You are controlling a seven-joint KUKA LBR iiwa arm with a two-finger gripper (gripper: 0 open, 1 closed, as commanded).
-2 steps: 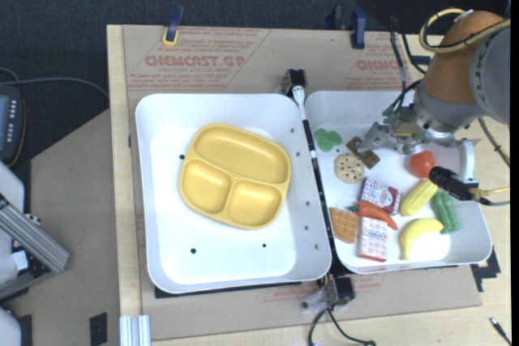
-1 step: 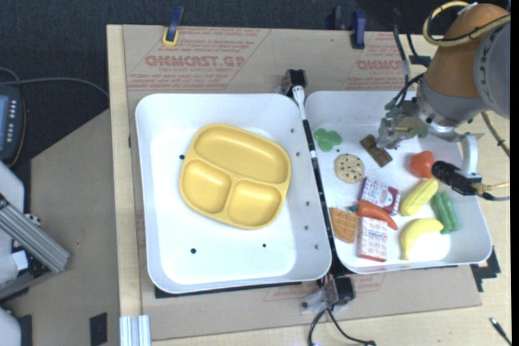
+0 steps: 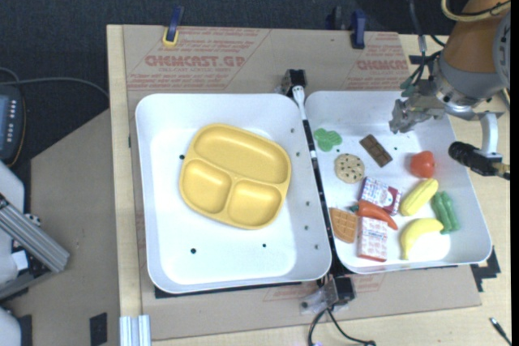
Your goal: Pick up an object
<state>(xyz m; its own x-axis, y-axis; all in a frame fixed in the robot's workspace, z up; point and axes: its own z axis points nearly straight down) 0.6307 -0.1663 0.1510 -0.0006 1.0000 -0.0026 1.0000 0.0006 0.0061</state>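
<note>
my jaws [image 3: 403, 119]: hanging above the far part of the right bin [image 3: 478, 231], nothing between them; whether they stand open or closed i cannot tell from this slant.
step in hand: choosing 1 object and lining up over it before going down.
nearest pick: the brown bar [image 3: 375, 150], lying flat and tilted, just near-left of my jaws and apart from its neighbours.
other loose picks: the cookie [image 3: 349, 168], the green piece [image 3: 327, 139] at the bin's left, and the red tomato [image 3: 422, 164] to the right.
avoid: the near cluster, where the 2 bananas [image 3: 420, 197], the green pepper [image 3: 444, 211], the carrot [image 3: 375, 211], the waffle [image 3: 344, 224] and the 2 red-white packets [image 3: 379, 194] touch or overlap.
how to do it well: turn my jaws across the bar's short width, centre, then descend straight to the bin floor.
left bin [image 3: 154, 198]: holds the yellow divided plate [image 3: 233, 175]; not my concern.
</note>
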